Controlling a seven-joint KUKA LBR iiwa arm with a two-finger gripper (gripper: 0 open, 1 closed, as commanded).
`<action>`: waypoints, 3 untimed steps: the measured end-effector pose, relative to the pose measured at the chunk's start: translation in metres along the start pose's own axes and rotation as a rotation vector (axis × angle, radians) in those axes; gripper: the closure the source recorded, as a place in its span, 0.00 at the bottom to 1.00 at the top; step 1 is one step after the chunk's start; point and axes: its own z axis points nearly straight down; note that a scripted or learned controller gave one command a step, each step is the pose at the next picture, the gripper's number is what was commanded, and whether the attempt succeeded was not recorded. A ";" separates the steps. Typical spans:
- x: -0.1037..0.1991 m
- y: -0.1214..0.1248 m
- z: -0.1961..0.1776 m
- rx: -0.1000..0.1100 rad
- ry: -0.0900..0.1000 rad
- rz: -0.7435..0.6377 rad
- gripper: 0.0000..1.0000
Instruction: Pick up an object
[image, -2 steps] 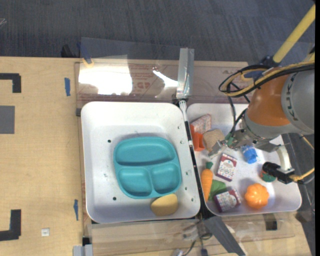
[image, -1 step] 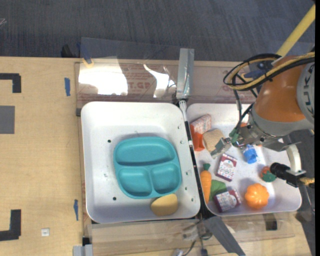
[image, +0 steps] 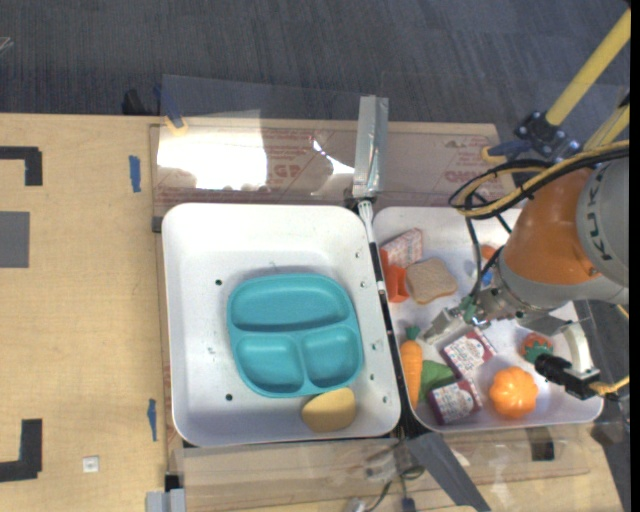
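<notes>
The right bin (image: 585, 415) holds several toy foods. Among them are a brown bread slice (image: 432, 281), a pink and white carton (image: 405, 246), a carrot (image: 411, 368), a green piece (image: 436, 376), two purple and white packets (image: 467, 352) (image: 452, 401) and an orange (image: 513, 392). My gripper (image: 458, 318) hangs low over the middle of this bin, just below the bread slice and above the upper packet. Nothing is visibly held in it. The arm's orange band (image: 545, 245) covers part of the bin's back right.
The left bin (image: 190, 300) bears a teal divided plate (image: 293, 333) and a yellow rounded object (image: 329, 408) at its front edge. A metal divider (image: 368, 150) stands behind the bins. Yellow cables (image: 510, 185) loop near the arm. A small red and green item (image: 536, 346) lies at the right.
</notes>
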 end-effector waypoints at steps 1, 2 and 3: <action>0.010 -0.029 -0.001 -0.001 0.002 -0.164 0.00; 0.009 -0.027 -0.011 -0.005 0.000 -0.161 1.00; -0.009 0.045 0.000 0.001 0.002 0.148 1.00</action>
